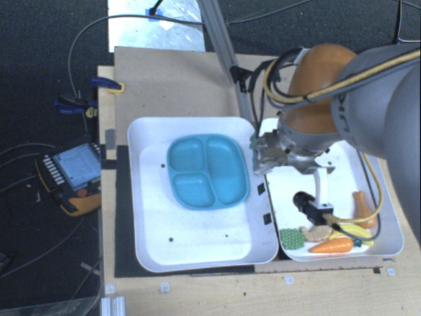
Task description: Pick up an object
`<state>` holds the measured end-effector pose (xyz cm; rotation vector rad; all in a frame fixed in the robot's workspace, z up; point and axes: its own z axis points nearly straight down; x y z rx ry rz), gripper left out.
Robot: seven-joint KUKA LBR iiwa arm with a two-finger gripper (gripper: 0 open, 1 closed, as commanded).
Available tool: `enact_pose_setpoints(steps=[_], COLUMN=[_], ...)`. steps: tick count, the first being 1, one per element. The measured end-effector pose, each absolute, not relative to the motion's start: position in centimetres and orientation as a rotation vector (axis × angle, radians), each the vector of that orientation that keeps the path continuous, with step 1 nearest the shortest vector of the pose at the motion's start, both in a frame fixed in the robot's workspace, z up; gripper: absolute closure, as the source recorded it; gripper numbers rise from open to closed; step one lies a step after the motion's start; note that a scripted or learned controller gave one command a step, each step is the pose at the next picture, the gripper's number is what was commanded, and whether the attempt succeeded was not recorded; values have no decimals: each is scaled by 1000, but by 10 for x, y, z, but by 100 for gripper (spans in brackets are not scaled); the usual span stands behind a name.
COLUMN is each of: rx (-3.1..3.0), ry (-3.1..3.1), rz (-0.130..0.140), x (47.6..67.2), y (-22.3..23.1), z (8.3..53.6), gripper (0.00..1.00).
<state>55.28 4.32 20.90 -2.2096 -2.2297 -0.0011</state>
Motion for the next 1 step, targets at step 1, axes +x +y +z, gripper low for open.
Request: enact_pose_setpoints(steps=[1], rx=[-2207], ry=[-2232], rz=[-3], x=[527], y=[99], z=[222], gripper=[100])
